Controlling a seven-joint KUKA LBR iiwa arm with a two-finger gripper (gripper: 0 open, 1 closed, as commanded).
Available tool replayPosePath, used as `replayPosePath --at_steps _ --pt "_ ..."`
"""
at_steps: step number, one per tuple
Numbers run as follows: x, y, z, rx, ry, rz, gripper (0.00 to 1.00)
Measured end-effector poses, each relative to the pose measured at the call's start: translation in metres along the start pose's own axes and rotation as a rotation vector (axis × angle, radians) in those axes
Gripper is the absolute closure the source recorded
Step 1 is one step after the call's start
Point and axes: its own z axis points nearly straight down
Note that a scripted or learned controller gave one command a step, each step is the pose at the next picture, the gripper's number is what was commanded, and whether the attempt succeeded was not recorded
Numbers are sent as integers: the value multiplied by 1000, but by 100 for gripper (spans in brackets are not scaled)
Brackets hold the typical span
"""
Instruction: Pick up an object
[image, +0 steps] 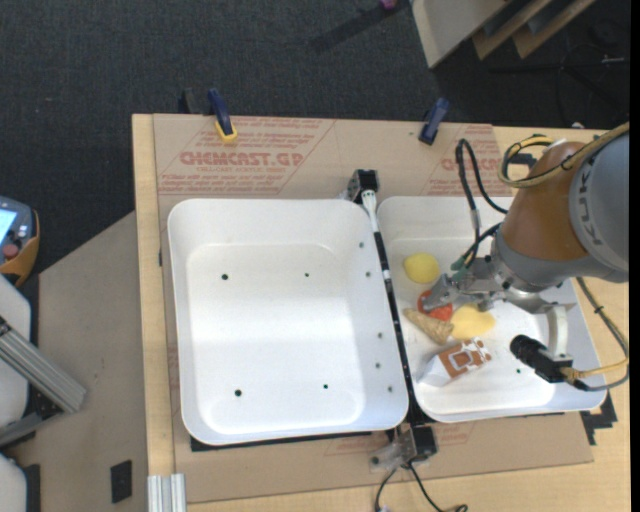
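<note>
Several small objects lie in the right bin (500, 400): a yellow ball (421, 266) near its left wall, a red piece (434, 299) just below it, a tan cone-shaped piece (427, 321), a yellow lumpy object (473, 322) and a brown-and-white patterned object (465, 358) toward the front. My gripper (452, 290) hangs low over the middle of this bin, right beside the red piece and just above the yellow lumpy object. The wrist hides how its fingers stand.
The left bin (200, 240) sits alongside, separated by a black divider rail (384, 275). Both bins rest on a cardboard sheet (300, 150) held by blue clamps (220, 115) at the back. The arm's orange band (545, 215) covers the right bin's back right.
</note>
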Motion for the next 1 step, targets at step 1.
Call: replayPosePath --at_steps 1 --pt "14 -60 1 0 -2 3 0"
